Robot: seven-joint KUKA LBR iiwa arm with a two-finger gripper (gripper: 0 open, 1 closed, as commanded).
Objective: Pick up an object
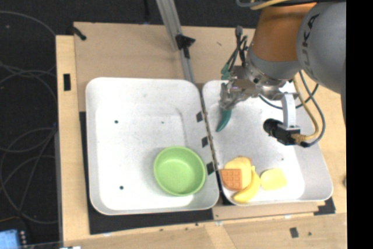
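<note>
On the bench (134, 49), above the right bin (303, 181), the jaws' gripper (228, 103) pinches a teal object (224, 120); its shape is hard to make out.

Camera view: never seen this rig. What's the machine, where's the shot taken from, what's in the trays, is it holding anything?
One fixed camera looks down at a slant on a bench. The grey and orange robot arm reaches in from the right. Its gripper hangs over the right bin, near the divider, with a teal object hanging down between its fingers, so it looks held. The left bin holds a green bowl. The right bin holds an orange waffle-like piece, a banana and a pale yellow lump, clustered at its front edge.
</note>
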